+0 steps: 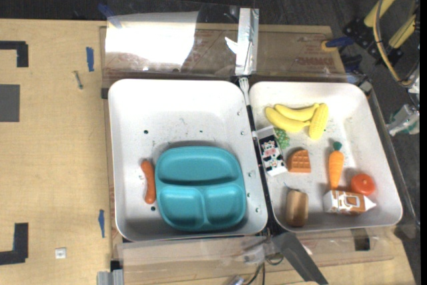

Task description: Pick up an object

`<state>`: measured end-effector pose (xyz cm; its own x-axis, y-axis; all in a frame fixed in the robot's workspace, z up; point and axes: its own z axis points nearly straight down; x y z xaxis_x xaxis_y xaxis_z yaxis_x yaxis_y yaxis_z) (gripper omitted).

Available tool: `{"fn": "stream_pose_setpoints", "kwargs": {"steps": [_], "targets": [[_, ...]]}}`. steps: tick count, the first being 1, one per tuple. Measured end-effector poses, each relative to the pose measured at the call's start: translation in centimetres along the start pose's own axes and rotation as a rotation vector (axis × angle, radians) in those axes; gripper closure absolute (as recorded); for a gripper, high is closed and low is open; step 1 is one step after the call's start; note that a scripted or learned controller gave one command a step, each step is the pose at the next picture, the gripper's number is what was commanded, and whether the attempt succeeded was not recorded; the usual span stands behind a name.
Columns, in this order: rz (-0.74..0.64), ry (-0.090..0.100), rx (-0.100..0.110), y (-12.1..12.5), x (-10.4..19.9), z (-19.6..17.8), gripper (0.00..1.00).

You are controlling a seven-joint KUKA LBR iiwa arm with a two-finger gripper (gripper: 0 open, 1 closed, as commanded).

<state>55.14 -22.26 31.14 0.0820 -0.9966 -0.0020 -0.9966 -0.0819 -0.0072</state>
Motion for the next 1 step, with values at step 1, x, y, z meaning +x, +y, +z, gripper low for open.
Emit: {"fn": "stream_pose_setpoints", "kwargs": {"steps": [1], "targets": [[-0.126,0.0,-0.005,5.66,-0.85,-0.63,1.0]]}}
